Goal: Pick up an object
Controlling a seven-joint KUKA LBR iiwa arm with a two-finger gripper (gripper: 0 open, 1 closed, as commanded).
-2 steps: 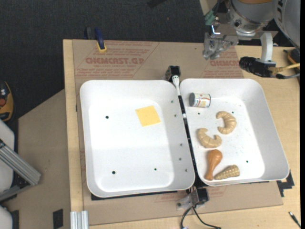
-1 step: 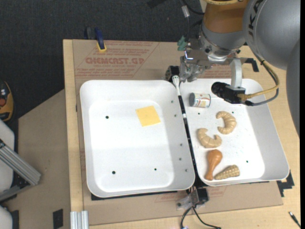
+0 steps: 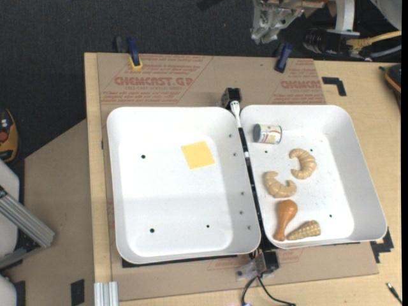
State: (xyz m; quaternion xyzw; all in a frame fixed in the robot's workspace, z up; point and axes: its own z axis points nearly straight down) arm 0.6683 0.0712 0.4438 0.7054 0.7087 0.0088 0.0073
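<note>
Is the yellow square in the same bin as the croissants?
No, the yellow square lies alone in the left bin, while both croissants lie in the right bin.

Left bin (image 3: 127, 171): flat yellow square (image 3: 197, 154). Right bin (image 3: 350, 171): small can (image 3: 268, 133) on side, two croissants (image 3: 303, 163) (image 3: 279, 184), drumstick (image 3: 284, 217), cone (image 3: 303, 231).

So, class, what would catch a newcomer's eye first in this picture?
Probably the yellow square, alone on the white floor of the left bin. Next, the cluster of tan toy foods in the right bin: two croissants, a drumstick and a cone, with a small can lying above them. The gripper hangs beyond the bins at the top.
</note>
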